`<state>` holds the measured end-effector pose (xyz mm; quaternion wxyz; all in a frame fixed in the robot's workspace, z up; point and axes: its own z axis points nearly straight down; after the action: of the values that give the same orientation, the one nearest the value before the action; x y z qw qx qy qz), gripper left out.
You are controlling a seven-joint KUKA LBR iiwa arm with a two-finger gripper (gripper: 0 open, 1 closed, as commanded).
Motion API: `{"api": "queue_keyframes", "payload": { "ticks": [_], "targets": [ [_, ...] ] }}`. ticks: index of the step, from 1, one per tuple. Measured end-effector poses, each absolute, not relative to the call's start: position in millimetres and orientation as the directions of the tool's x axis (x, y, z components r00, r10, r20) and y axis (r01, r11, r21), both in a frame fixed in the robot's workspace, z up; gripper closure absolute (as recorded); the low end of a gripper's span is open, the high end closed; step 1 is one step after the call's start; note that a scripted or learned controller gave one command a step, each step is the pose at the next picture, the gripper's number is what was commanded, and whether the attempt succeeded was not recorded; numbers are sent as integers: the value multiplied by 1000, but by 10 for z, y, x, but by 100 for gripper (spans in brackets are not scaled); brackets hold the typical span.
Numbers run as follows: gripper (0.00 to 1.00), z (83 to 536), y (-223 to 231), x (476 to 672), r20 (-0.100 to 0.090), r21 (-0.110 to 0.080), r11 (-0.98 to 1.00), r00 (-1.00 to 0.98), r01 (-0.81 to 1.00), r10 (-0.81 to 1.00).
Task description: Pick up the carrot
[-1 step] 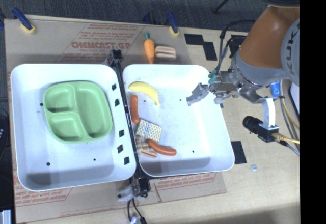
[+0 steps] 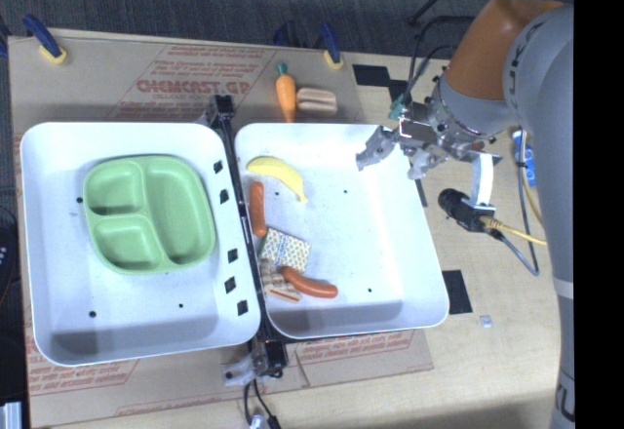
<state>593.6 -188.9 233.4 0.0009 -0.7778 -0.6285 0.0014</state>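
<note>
In the right bin (image 2: 409, 252) lie a hot dog (image 2: 310, 285), a sausage (image 2: 257, 209) and a banana (image 2: 278, 174), the open, empty gripper (image 2: 390, 152) hangs over its far right side, and the carrot (image 2: 285, 96) lies behind the bin on the cardboard (image 2: 175, 76).

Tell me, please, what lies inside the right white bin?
Inside the right bin lie a banana, two sausages and a patterned packet. Whatever sits under the packet is covered. The carrot lies outside, behind the bin's far rim.
</note>
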Motion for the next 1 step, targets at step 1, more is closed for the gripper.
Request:
{"api": "queue_keyframes", "payload": {
  "ticks": [1],
  "targets": [
    [0,1185,-2023,6565,-1,-4,-474,474,880,880]
  ]
}}
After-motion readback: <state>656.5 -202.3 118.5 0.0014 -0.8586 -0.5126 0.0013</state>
